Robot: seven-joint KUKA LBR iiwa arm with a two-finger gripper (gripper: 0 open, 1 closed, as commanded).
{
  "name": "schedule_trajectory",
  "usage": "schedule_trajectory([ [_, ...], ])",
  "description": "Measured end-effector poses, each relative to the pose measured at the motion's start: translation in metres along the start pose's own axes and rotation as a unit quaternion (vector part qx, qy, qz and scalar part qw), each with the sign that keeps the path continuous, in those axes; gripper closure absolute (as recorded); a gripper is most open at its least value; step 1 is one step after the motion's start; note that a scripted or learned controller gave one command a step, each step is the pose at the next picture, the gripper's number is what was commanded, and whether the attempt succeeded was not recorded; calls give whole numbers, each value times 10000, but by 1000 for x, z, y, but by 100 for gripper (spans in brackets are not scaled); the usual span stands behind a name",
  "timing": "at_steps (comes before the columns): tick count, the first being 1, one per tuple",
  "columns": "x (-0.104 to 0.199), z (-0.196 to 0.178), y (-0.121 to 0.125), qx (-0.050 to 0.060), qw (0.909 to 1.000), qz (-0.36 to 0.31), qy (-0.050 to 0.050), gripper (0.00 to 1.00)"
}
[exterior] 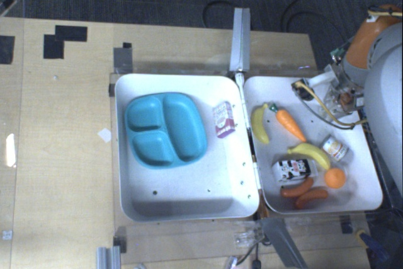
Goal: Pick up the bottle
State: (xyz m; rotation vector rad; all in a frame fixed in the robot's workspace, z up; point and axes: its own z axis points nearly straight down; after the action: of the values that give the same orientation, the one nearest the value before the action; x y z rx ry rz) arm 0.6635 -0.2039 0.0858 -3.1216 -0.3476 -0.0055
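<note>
One gripper (344,97) hangs at the far right edge of the right bin (373,197). It is too blurry and tangled with wires to tell if it is open or shut. Nothing can be seen held in it.

Closest to the gripper, a little toward the near side of the bin, lies the bottle (334,148). It is small and looks to be on its side. It touches or almost touches the tip of a yellow banana (308,154), which lies on the side away from the arm. Past the bottle, farther from the gripper, sits an orange (335,178).

Out to the side of the gripper, toward the middle of the bench, lie a carrot (289,123) and a second banana (259,123). Farther off, at the near side of the bin, are a black and white carton (293,169) and two sausages (304,193). Much farther away, in the left bin (189,205), are a blue plate (165,129) and a small pink box (223,119).

Lots could go wrong. The bottle is round, so I think it could roll away when bumped. The banana is so close that the gripper might grab it too, or push it. The bin wall is near, so the gripper could hit it going down.
</note>
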Motion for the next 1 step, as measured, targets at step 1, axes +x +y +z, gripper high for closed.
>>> schedule_trajectory([
  [1, 1, 0, 0, -3, 10000, 52, -1, 100],
])
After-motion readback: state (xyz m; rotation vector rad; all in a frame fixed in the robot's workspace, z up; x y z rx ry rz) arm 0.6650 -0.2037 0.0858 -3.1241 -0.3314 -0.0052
